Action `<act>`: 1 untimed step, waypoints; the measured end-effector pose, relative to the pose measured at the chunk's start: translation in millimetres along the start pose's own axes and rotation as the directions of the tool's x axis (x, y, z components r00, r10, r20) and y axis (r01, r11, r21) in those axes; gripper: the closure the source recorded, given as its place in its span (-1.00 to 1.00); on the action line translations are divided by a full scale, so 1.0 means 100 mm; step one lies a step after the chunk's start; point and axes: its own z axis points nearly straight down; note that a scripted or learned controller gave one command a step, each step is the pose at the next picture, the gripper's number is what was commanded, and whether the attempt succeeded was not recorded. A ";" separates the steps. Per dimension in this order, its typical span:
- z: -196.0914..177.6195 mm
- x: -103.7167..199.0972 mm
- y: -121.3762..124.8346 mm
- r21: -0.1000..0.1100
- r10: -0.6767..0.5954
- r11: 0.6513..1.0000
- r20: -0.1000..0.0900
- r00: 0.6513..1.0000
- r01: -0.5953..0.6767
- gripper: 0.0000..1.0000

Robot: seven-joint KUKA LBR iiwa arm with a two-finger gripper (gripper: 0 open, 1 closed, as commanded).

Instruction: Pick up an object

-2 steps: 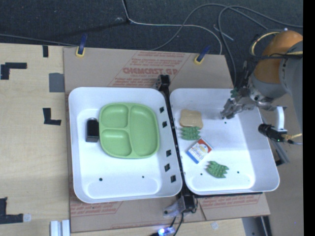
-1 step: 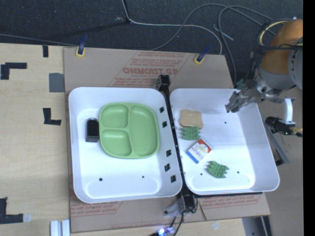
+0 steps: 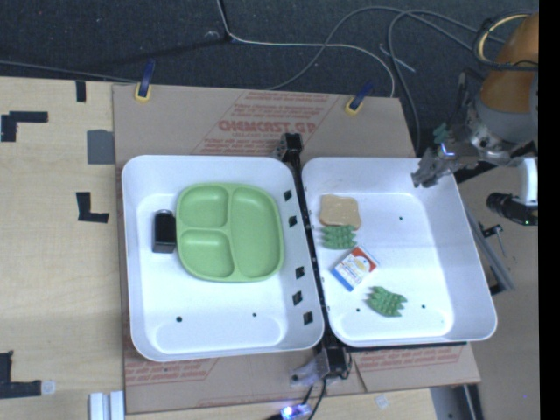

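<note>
Grey end effector (image 3: 429, 171) above right bin (image 3: 455, 261) rim, touching nothing visible; finger opening indiscernible. Bread (image 3: 339, 210) well apart.

Green tray (image 3: 231, 233); tan block (image 3: 339, 209); white bins (image 3: 437, 261).

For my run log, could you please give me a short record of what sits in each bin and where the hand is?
left bin: green divided plate; small black block beside the plate's left edge
right bin: tan bread slice, green toy just below it, small red and white packet, second green toy
hand: over the right bin's upper right corner, holding nothing visible
</note>
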 end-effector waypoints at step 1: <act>0.00 0.49 -0.21 0.006 -0.003 1.000 -0.002 1.000 0.003 1.00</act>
